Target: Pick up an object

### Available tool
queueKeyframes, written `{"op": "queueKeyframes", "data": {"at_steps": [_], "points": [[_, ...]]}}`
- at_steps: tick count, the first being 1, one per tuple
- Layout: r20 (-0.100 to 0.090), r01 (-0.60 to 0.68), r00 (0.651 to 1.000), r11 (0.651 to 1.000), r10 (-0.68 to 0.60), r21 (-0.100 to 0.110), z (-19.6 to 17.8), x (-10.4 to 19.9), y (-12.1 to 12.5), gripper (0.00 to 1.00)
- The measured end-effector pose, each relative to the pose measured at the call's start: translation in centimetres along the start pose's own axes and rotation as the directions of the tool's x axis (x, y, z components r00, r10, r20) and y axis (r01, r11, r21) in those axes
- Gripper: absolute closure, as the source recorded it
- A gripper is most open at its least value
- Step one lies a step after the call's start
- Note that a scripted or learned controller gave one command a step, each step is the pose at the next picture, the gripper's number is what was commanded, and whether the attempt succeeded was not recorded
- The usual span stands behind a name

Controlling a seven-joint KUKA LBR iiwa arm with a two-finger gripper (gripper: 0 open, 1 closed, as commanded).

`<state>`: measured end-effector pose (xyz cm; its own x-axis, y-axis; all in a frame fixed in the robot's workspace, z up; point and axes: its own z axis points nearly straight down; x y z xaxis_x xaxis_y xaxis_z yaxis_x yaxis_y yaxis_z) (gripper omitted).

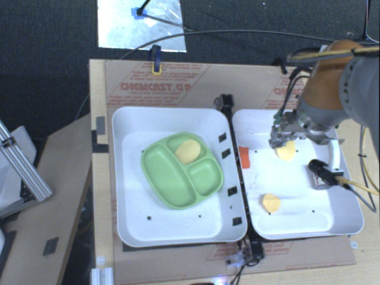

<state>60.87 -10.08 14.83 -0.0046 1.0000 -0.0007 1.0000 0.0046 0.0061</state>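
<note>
Pale yellow piece [287,153] just beside the gripper [278,139], not yet lifted

Lies flat on the floor of the right bin [297,224], toward twelve o'clock from that bin's middle. Sits at five o'clock of the gripper, touching it or nearly so; cannot tell which. Cannot tell the gripper's state either, apart or together, from this slanted overhead angle. Shows nothing clearly clamped.

Shares the right bin with a second yellow piece [271,203] at seven o'clock, well apart, and a small orange tag [243,157] at nine o'clock, against the wall. Leaves the left bin [136,218] to a green divided plate [172,183] with a yellow lump [189,151] in the compartment at twelve o'clock.

Seems, as a judgement, off-centre: reaching down at eleven o'clock of the pale piece rather than squarely over it. Could catch one edge only and squeeze the piece out sideways toward five o'clock. Could also press onto the bin floor and shut on nothing, given such a low, flat shape. Might lose the piece on the way up if pinched by a thin rim alone. Might nudge it along the floor instead of gripping it. Calls for a small shift toward five o'clock before any closing, then a slow lift.
</note>
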Motion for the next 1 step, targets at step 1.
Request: {"op": "queueKeyframes", "data": {"at_steps": [1], "points": [[0.001, 0.001, 1.000, 1.000, -0.001, -0.002, -6.44, 0.14, -0.13, 1.00]]}}
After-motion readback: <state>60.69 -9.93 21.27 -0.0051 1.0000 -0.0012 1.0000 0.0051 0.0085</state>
